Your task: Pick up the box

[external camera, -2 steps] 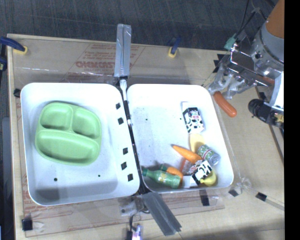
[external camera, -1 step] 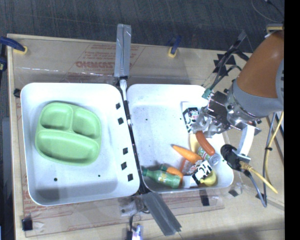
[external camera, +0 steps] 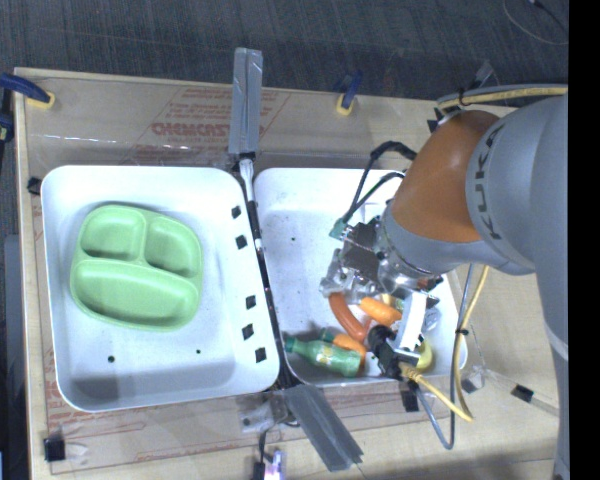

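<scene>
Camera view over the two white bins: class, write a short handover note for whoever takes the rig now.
Gripper: low in the right white bin, among a pile of items; finger state hidden.
Items: orange carrot-shaped toys, green bottle at the near wall. I cannot pick out the box.
Left white bin: green divided plastic tray.
Done: no lift seen.
Left: find, grasp, raise the box.

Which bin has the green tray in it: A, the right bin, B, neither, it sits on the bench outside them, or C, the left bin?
C: the green tray lies inside the left bin, while the arm reaches over the right bin, where the small items are piled.
</scene>
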